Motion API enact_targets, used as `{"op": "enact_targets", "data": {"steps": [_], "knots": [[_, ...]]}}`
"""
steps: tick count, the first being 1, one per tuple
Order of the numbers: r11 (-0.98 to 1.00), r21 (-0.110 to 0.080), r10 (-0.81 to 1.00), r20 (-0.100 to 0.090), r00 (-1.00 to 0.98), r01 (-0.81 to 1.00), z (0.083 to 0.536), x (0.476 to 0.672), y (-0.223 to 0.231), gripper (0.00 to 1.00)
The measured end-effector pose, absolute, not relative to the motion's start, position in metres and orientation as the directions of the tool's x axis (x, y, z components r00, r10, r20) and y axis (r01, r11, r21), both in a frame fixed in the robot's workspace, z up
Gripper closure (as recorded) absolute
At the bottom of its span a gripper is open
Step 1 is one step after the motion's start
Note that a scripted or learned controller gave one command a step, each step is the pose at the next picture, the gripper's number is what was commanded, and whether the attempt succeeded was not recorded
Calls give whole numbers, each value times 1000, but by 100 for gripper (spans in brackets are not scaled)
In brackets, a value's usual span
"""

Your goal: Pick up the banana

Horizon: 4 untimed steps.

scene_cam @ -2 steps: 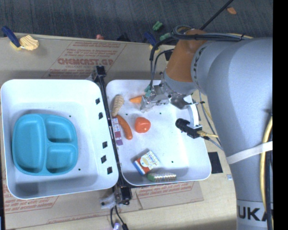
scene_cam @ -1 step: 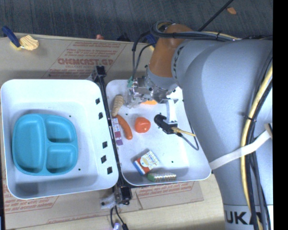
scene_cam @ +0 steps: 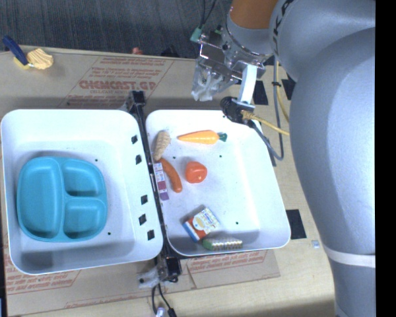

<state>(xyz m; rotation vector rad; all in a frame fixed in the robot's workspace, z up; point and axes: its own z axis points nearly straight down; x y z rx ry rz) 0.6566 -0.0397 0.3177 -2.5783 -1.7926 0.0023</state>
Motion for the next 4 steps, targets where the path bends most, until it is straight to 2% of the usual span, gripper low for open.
{"op": "enact_targets", "data": {"steps": [1,2,3,4], "knots": [[-340,-6,941,-2,339,941,327,657,-39,100],[-408,-7,913,-3,408,913,215,655,-76,100],[-514,-6,858,-2,514,858,191,639,9,100],[-416,-2,910,-1,416,910,284,656,10,100]]}}
